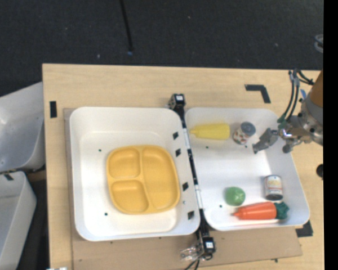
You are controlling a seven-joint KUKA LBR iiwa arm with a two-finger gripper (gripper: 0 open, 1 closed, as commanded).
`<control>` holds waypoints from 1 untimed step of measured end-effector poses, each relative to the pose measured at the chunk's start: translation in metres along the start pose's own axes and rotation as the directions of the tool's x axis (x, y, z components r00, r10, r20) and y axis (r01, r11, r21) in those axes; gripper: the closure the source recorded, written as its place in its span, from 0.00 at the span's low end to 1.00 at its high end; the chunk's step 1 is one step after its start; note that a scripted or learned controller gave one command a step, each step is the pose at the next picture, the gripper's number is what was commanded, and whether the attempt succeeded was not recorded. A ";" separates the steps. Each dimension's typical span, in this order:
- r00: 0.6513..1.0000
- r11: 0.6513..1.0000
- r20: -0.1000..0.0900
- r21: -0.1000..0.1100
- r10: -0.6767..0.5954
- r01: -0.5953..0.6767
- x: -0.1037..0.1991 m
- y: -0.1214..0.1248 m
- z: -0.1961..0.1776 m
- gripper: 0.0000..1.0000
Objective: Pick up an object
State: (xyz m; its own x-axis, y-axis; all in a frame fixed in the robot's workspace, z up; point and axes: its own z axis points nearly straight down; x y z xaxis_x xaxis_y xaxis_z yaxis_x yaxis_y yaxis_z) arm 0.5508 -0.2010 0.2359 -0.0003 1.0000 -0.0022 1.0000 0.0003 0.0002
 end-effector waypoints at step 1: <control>1.000 1.000 0.000 0.000 0.000 0.000 -0.002 -0.009 0.053 0.00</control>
State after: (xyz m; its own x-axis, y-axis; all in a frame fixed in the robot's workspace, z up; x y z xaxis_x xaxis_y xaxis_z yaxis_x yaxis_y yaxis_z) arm 0.5413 -0.2027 0.1829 -0.0002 1.0000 -0.0022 1.0000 0.0002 0.0004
